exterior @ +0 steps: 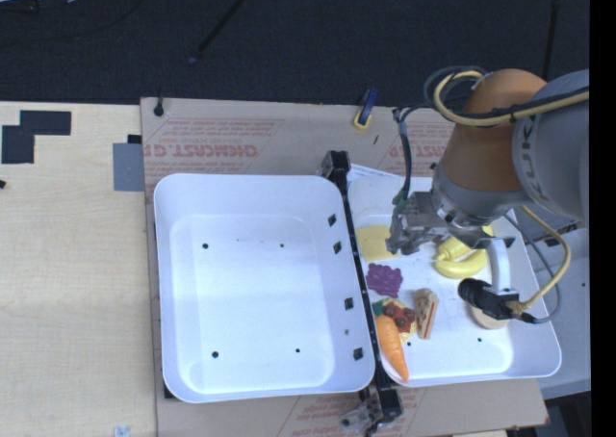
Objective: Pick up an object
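Note:
My gripper [405, 236] hangs low over the upper middle of the right bin [535, 366]. Just left of it lies a flat yellow piece [372, 237], and a yellow banana-like thing [455, 258] lies just right of it. Below the gripper sit a purple bunch of grapes [384, 279], a small red and green item [391, 310], a brown sandwich slice [425, 313] and an orange carrot [392, 347]. Nothing is seen held in the gripper.
The left bin [252, 184] stands beside the right one, their walls meeting at a black divider [348, 247]. The arm's orange band and grey body cover the right bin's upper right. A blue and yellow clamp [366, 109] sits on the board's far edge.

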`<state>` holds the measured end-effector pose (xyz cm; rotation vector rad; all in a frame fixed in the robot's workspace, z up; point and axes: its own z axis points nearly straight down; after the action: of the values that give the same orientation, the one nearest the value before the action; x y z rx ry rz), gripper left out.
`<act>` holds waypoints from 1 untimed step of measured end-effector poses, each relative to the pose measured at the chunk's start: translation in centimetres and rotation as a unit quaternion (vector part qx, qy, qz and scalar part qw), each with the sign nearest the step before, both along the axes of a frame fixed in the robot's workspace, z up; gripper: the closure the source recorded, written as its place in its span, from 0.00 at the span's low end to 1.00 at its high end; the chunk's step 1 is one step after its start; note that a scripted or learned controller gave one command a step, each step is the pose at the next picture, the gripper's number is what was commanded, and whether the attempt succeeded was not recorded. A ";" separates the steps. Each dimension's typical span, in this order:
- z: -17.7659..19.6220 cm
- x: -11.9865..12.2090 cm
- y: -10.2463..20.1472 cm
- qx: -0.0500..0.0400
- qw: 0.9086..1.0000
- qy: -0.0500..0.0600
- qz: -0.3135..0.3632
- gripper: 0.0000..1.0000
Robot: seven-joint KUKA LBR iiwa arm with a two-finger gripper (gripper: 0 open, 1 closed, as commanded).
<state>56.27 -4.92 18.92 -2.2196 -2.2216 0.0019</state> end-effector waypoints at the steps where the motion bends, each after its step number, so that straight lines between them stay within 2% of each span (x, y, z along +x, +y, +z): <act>1: 12.7 3.7 4.0 0.000 1.000 -0.006 0.002 1.00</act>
<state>60.01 -0.95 31.62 -2.2202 -2.2331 -0.0122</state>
